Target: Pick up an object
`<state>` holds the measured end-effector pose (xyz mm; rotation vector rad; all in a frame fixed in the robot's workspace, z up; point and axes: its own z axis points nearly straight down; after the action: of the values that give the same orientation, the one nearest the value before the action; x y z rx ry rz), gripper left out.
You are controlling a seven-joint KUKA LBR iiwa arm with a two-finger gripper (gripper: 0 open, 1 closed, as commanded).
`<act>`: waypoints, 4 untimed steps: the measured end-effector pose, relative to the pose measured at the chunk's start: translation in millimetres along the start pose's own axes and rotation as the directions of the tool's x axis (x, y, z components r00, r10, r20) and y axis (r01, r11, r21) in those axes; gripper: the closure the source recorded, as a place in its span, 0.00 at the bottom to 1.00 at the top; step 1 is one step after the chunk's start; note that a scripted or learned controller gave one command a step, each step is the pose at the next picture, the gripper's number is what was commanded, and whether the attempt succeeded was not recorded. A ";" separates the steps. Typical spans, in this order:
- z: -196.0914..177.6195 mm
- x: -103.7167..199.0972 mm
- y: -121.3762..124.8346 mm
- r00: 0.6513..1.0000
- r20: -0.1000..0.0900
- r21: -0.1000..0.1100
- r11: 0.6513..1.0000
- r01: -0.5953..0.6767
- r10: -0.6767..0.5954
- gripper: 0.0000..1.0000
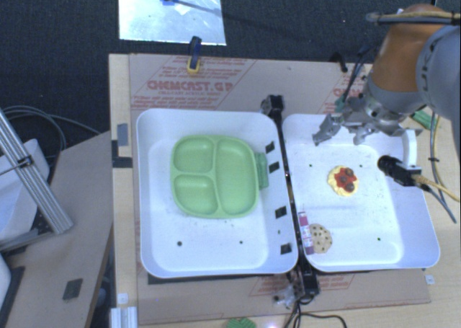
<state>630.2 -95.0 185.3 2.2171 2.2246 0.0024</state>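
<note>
Jaws spread wide, the two dark fingers [322, 132] of the gripper [341, 133] are splayed well apart and point down at the far end of the right bin [374, 233]. Between them shows the bin's white floor, and they grip no object; whether the tips touch the floor cannot be told. Above the jaws, to the view's right, rises the grey arm [403, 60] with its orange band.

A cardboard sheet [216, 85] printed in red letters lies under both bins and runs from behind the jaws far off to the view's left. The left bin [209, 240] sits left of the jaws, across the dark divider between the bins. In it lies a green divided plate [216, 176], flat and well apart from the jaws, left of them and somewhat nearer the view's lower edge.

In the right bin, a small round pizza toy [343, 180], yellow with red topping, lies flat on the floor a short way below the jaws in the view, apart from both fingers. A cookie [318, 238], brown with dark chips, lies further down from the jaws, near the bin's front left corner, just beside the divider.
</note>
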 end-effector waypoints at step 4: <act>100.9 -76.9 -46.5 1.000 0.000 0.003 1.000 -0.003 0.003 0.00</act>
<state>584.1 -172.0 84.3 2.2221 2.2224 -0.0017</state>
